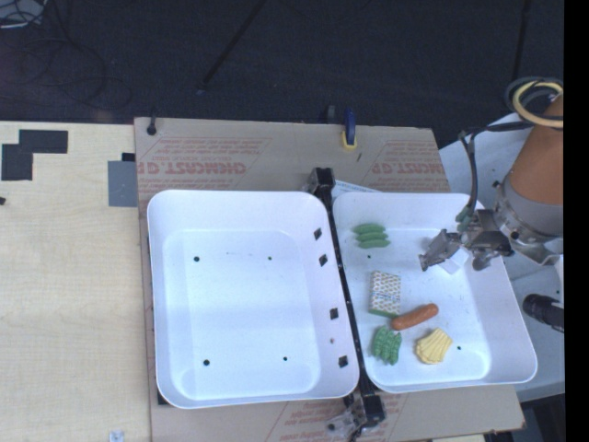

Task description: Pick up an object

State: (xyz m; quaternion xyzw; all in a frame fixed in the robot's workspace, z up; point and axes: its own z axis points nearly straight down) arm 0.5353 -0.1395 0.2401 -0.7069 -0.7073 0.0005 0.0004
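the gripper hangs over the right bin, jaws spread and grasping nothing, up and right of the wafer, sausage, broccoli, corn and pea pods, while the cardboard beneath bears red mirrored lettering, not clearly legible.

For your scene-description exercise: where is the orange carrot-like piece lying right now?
The orange carrot-like piece lies in the right bin, toward its front, just below the patterned square and above the yellow piece.
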